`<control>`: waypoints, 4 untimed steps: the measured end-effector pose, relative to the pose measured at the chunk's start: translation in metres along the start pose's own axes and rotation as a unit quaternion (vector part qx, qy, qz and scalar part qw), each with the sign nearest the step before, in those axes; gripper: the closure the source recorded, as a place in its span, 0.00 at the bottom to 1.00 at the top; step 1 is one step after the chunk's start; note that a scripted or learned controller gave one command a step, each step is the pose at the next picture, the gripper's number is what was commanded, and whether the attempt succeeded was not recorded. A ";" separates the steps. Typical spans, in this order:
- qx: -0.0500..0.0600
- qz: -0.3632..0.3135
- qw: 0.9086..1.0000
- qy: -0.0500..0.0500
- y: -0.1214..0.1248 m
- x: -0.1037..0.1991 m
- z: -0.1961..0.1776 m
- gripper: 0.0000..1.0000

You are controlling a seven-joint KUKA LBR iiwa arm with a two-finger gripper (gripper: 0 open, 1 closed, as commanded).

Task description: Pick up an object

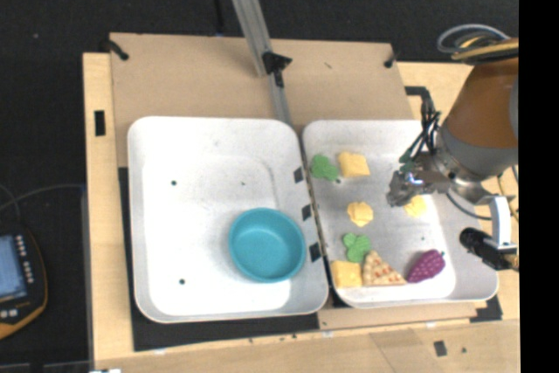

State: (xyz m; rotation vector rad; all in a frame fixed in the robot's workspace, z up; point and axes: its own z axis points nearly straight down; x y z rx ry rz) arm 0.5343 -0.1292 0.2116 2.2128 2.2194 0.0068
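My gripper (400, 190) hangs low over the middle right of the right bin (384, 134). A small yellow piece (417, 206) lies just to its right, partly under the wrist. Left of the gripper sits another yellow piece (360, 212). Farther back lie a yellow block (354, 164) and a green toy (324, 168). Near the front edge are a green piece (355, 246), a yellow cube (347, 275), a waffle-like wedge (381, 270) and a purple grape bunch (425, 265). Nothing shows between the fingers.
The left bin (175, 153) holds a blue bowl (265, 244) at its front right. A grey metal post (249, 9) slants up from the back between the bins. A handheld device (16, 279) lies off the bench at far left.
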 end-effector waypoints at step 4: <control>0.004 -0.002 1.000 0.001 0.038 0.205 -0.019 1.00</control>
